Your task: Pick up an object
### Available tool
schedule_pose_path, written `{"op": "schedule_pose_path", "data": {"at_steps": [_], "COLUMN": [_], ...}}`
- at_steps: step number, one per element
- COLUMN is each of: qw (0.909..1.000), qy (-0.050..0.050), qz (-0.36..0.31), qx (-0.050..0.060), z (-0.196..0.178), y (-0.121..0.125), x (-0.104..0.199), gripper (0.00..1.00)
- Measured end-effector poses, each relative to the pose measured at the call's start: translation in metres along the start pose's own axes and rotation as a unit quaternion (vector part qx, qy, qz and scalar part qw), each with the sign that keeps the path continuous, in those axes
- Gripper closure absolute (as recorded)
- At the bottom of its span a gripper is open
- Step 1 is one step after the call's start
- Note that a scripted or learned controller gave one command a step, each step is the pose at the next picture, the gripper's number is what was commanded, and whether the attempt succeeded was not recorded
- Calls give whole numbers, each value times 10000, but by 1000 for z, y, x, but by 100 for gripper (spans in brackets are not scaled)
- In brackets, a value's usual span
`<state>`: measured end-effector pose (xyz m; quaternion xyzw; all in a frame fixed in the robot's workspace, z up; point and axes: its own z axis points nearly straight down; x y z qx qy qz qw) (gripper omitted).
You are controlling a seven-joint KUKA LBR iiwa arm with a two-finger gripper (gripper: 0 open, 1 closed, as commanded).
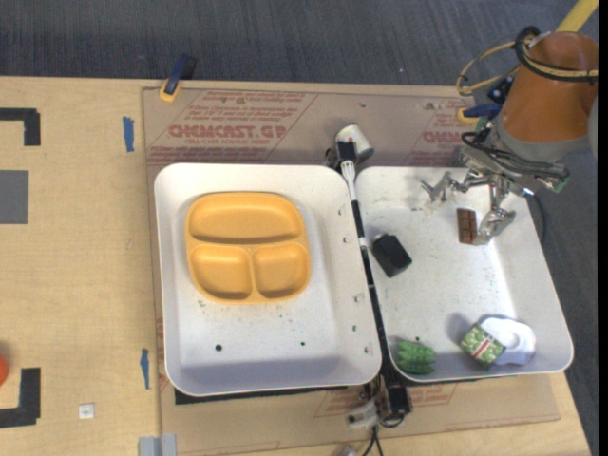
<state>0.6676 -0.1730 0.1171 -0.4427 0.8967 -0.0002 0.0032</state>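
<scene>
The gripper [480, 202] hangs over the far right part of the right bin [446, 350], and I cannot tell if it grips anything. A small brown block [466, 225] lies just under it, with a black block [390, 254] to the left. The grab could miss, because the brown block is tiny and may slip away.

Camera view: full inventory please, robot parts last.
bins: 2, white, side by side on the bench
divided tray: 1, yellow-orange, left bin
black block: 1, black, right bin near the divider
brown block: 1, brown, right bin, upper part
green object: 1, green, right bin front edge
carton: 1, white and green, right bin front right corner
end effector: 1, metallic, above right bin's upper part
arm: 1, orange band, upper right
</scene>
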Motion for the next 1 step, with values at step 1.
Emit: {"op": "schedule_pose_path", "data": {"at_steps": [1], "qw": [9999], "qy": [15], "qz": [118], "qx": [-13], "z": [10], "y": [82], "x": [82], "gripper": [0]}}
